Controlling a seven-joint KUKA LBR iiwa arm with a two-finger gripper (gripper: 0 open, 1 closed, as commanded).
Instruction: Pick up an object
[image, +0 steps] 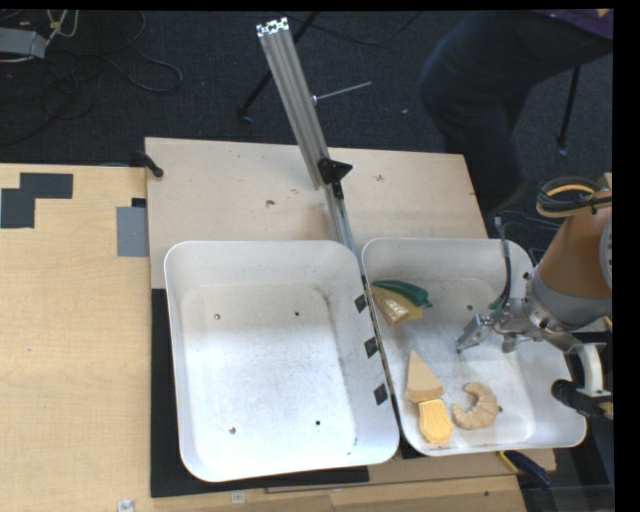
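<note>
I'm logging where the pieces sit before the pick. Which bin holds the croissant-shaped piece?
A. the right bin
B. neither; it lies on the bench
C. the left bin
A: the croissant-shaped piece lies near the front of the right bin, beside the yellow block and the tan wedge, with the gripper above the same bin.

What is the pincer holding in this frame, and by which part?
Nothing, as far as the view shows: the pincer hangs over bare floor of the right bin, apart from the croissant, the yellow wedge and the green item.
</note>
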